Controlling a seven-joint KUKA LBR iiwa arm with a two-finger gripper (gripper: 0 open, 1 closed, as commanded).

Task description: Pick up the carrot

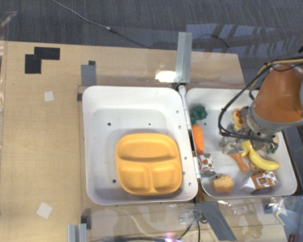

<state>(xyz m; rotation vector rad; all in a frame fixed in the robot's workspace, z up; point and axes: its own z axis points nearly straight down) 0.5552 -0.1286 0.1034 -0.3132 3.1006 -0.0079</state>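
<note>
A pale wooden bench [35, 150] bears two white bins; the left bin [98, 135] holds a yellow tray [149, 164]. The carrot [197, 137] lies at the right bin's [288, 183] left wall, untouched. The gripper [241, 144] hovers right of it, its state unclear. Approach phase, I judge; next it must shift left.

Glossy white plastic bins [98, 150], matt yellow tray [148, 163], seemingly pale wooden bench [35, 150].

Tray [149, 163] in left bin [98, 135]; carrot [197, 138] against right bin's [288, 185] left wall.
</note>
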